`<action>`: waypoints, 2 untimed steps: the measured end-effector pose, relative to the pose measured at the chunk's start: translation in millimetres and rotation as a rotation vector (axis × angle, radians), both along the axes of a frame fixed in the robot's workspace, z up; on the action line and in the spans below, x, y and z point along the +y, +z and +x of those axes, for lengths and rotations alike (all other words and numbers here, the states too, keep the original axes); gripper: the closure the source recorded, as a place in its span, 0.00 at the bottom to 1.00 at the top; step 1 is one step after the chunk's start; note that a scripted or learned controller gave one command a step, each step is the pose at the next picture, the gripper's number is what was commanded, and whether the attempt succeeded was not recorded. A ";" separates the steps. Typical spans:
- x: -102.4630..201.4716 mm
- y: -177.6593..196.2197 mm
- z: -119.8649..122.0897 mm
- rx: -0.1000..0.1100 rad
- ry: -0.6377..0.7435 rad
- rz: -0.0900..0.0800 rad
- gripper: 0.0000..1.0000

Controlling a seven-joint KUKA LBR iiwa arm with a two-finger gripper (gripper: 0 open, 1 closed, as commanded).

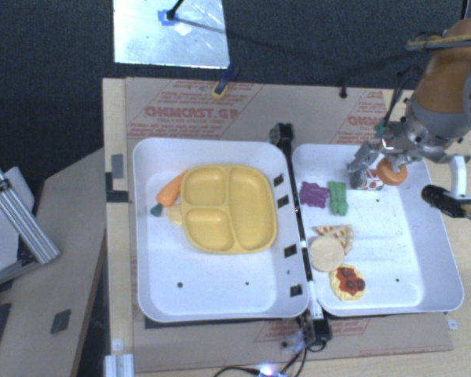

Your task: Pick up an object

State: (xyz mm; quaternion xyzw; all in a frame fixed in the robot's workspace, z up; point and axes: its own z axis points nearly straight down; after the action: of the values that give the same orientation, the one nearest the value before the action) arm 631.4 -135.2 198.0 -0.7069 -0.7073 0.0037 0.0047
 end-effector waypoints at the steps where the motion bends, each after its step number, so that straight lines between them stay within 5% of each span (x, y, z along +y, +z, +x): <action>1: 0.2 8.6 2.9 -0.013 0.002 -0.002 0.00; 2: -0.7 -53.3 -1.5 -0.009 0.001 -0.001 0.00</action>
State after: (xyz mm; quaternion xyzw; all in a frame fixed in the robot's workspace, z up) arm 629.9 -135.9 144.7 -0.7065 -0.7077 0.0009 0.0011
